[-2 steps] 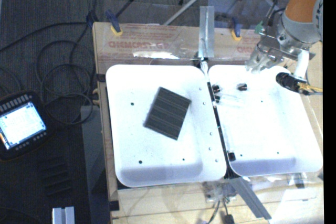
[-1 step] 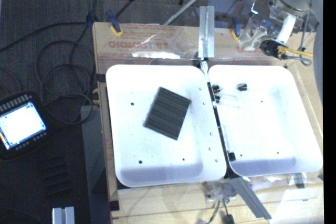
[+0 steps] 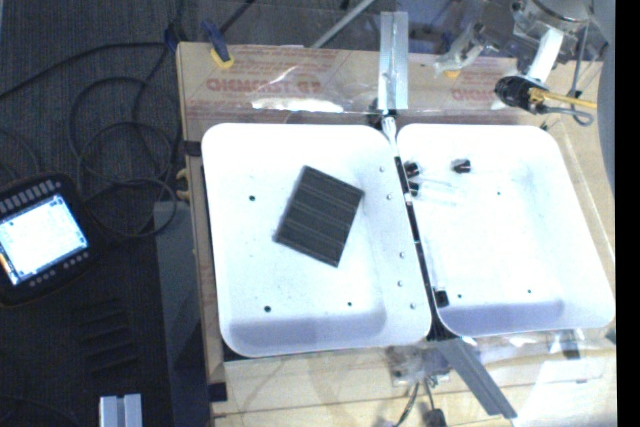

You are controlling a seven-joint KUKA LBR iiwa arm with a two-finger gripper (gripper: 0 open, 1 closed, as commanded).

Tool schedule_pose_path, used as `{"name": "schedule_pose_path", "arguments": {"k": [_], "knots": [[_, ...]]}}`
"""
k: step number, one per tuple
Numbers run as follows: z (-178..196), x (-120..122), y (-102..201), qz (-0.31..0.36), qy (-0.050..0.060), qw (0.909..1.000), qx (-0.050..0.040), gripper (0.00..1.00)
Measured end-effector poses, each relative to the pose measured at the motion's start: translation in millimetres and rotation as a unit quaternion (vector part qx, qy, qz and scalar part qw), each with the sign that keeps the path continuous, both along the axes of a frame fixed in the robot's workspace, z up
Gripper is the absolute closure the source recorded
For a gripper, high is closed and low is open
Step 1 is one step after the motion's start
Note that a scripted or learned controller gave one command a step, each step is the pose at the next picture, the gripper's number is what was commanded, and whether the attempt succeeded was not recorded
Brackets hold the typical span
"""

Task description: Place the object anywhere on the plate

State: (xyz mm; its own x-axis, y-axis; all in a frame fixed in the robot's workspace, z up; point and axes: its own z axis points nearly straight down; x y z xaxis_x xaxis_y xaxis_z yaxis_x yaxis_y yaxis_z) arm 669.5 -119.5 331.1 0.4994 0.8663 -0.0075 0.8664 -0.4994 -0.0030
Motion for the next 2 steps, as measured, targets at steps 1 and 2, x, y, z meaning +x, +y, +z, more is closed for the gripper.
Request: {"name": "schedule_pose_path", "arguments": {"k": [1, 2], "knots": [[42.5, 0.3, 87.5, -0.067, -0.001, 0.9978, -0.0001, 0.0], [55.5, -11.2, 138.0, -0.182, -0.001, 0.9833, -0.0008, 0.0]]}}
